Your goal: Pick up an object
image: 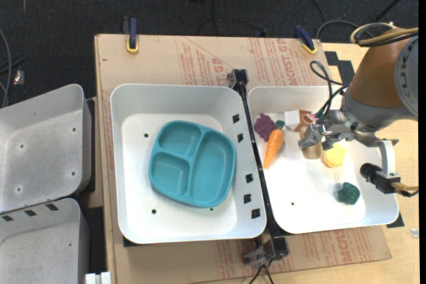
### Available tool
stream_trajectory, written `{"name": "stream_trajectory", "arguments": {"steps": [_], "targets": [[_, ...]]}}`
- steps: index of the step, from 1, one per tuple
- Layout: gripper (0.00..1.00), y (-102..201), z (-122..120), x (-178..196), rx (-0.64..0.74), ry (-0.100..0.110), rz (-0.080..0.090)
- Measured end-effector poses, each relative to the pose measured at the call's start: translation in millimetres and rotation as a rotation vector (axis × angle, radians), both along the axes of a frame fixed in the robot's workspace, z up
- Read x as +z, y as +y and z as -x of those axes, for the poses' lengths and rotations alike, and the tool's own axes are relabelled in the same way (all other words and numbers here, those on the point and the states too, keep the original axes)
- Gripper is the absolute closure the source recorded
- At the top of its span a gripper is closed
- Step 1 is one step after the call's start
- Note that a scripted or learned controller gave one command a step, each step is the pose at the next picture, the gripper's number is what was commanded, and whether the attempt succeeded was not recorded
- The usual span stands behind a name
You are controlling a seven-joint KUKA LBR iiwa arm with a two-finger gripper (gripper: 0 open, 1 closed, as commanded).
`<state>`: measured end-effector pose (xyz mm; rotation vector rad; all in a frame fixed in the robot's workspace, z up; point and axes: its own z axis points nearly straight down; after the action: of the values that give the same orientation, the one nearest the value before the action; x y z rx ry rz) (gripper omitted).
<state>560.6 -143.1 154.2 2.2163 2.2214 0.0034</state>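
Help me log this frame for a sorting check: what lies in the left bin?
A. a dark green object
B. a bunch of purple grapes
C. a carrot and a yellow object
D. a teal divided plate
D. The teal divided plate lies alone in the left bin, while the carrot, purple grapes, yellow object and dark green object all lie in the right bin.
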Motion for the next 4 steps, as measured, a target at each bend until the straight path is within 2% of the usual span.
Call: {"name": "stream_trajectory", "arguments": {"steps": [1,2,3,4], "targets": [[1.00,3,7,47,0.000,0.000,0.000],[1.00,6,-4,95,0.001,-0.002,0.001],[1.00,6,-5,118,0.001,0.001,0.000],[1.00,52,-15,118,0.005,0.003,-0.001]]}}
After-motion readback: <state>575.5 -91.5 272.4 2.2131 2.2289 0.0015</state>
